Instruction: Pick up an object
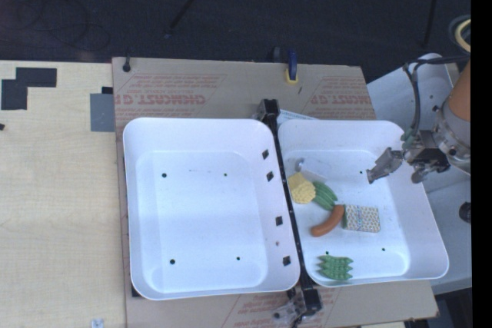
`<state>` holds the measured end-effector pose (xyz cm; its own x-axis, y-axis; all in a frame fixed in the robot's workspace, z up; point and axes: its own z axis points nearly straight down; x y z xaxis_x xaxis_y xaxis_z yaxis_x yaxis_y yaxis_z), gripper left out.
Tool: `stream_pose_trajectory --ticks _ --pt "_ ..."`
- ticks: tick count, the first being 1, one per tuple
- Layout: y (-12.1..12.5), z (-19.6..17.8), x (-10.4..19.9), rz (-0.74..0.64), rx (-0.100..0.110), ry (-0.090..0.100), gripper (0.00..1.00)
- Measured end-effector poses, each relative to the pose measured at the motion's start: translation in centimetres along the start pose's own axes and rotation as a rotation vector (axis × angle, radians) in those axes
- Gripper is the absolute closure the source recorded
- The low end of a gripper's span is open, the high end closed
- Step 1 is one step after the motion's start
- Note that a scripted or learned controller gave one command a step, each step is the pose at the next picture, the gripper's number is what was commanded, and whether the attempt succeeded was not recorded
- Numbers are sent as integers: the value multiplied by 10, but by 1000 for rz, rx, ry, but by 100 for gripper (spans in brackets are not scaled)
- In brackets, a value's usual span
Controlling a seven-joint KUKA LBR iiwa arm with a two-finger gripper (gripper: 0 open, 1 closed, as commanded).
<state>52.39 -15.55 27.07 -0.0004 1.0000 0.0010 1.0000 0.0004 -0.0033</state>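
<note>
Currently: gripper (pixel 400 165) poised over the right bin's (pixel 430 242) right edge, fingers spread wide, nothing between them. Candidate objects clustered well left of it: corn cob (pixel 300 188) touching green pepper (pixel 326 195), sausage (pixel 327 221) touching patterned sponge (pixel 361 219), pea pods (pixel 335 267) near the front wall. Risk: crowded neighbours deflecting a finger, causing slip or double grasp.

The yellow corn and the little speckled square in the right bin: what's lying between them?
In the camera view, an orange sausage lies between the yellow corn and the speckled square. A green vegetable sits beside the corn too.
</note>
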Motion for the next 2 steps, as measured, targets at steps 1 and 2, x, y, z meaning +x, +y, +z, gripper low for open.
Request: stream_pose_trajectory --ticks 1,2 --pt "26 185 44 -3 -7 -6 0" --pt "24 170 42 8 1 0 100"
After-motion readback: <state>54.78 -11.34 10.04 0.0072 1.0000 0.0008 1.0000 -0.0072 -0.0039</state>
